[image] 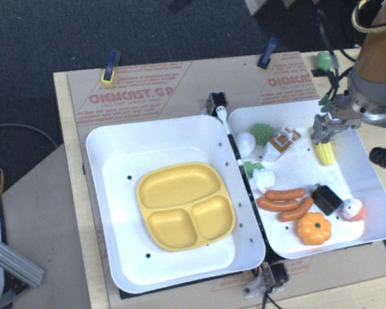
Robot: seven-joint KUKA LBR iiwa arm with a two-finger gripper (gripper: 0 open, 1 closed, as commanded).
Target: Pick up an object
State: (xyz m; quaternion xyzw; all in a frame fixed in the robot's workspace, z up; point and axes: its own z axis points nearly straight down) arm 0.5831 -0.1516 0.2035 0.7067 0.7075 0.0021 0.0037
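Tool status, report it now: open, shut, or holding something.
Tool: cannot be told; it sits low in the right bin, directly above the yellow corn piece.

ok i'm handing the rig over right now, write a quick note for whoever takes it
Gripper: low in the right bin, directly over the yellow corn piece; finger state unclear, no confirmed grasp.
Right bin also holds sausages, an orange pumpkin, a black block, green broccoli and small white pieces.
Left bin holds the yellow divided plate.
Done: arm positioned at the corn.
Left: close on an object and lift it out.
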